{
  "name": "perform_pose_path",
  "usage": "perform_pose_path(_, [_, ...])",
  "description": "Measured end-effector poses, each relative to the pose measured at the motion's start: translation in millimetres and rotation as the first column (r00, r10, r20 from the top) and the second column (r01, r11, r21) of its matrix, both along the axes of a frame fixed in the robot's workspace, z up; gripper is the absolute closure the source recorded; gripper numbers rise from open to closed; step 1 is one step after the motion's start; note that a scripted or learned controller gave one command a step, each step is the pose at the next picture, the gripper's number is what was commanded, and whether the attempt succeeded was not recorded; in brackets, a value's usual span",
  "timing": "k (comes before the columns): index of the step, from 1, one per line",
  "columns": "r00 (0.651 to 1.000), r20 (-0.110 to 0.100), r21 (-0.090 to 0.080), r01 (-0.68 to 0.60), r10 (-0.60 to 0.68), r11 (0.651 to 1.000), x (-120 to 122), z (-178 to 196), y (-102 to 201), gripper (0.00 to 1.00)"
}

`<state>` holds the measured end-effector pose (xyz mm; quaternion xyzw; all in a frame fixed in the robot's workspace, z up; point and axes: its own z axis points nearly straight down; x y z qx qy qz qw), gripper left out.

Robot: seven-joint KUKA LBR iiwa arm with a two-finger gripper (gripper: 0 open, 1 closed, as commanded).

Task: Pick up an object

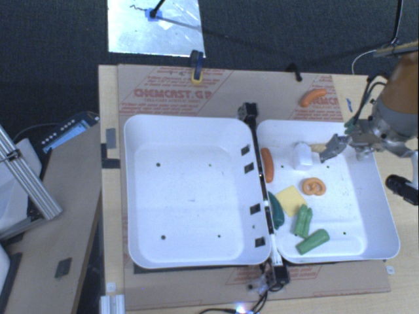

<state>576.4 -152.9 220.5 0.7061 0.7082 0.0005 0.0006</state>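
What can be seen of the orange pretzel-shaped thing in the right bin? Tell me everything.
The orange pretzel-shaped toy is small, looped, glossy like plastic or rubber. It lies flat on the floor of the right bin, about mid-bin, just right of the yellow block and below the white object. Nothing seems to touch it; the pincer hangs up and to its right.
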Motion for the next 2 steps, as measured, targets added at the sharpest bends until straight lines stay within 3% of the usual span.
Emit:
perform_pose_path(1, [1.000,0.003,0.000,-0.003,0.003,1.000,1,11,0,1.00])
perform_pose_path(2, [1.000,0.001,0.002,-0.005,0.005,1.000,-22,45,98,1.00])
